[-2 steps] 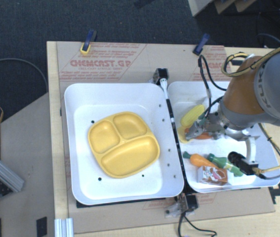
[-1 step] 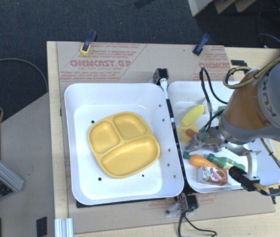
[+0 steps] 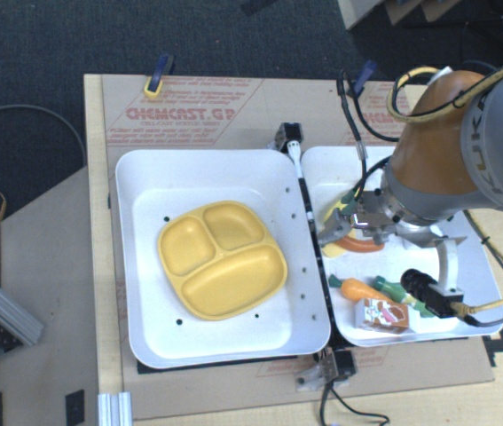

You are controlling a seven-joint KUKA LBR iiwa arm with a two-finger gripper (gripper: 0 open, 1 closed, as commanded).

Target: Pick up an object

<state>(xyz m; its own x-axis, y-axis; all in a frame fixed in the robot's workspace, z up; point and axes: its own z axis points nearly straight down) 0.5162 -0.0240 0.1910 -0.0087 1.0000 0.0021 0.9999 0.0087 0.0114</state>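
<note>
My gripper (image 3: 347, 227) hangs low over the left part of the right bin (image 3: 322, 169), close to the wall between the two bins. Just under it lies an orange-red curved item (image 3: 364, 246), partly hidden by the gripper. A small yellow-green piece (image 3: 338, 209) shows at the gripper's left side. Nearer the front of that bin lie an orange carrot (image 3: 356, 288), a green item (image 3: 395, 287) and a small red and white packet (image 3: 384, 315). Nothing is visibly held.
The left bin (image 3: 136, 238) holds a yellow divided plate (image 3: 223, 258) in its middle. The grey and orange arm (image 3: 442, 145) covers the back right of the right bin. Cables run along the bench's far edge.
</note>
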